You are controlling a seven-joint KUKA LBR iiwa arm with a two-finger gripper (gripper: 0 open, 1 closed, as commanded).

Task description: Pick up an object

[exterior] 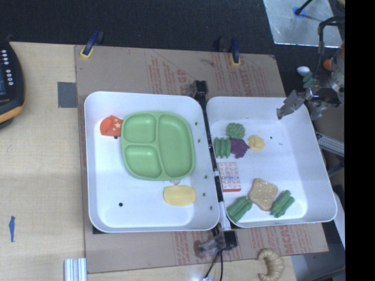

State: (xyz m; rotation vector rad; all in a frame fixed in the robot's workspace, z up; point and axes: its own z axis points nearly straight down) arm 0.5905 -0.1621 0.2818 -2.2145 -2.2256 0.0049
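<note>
tool (291, 106) over right bin's (304, 174) corner

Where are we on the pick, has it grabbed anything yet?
Nothing looks picked yet. The end effector sits over the right bin's far right corner, apart from the toys. In hand: nothing visible. The broccoli, yellow piece, bread slice and green beans lie on the bin floor. Left: descend on one item, close, and lift.
</note>
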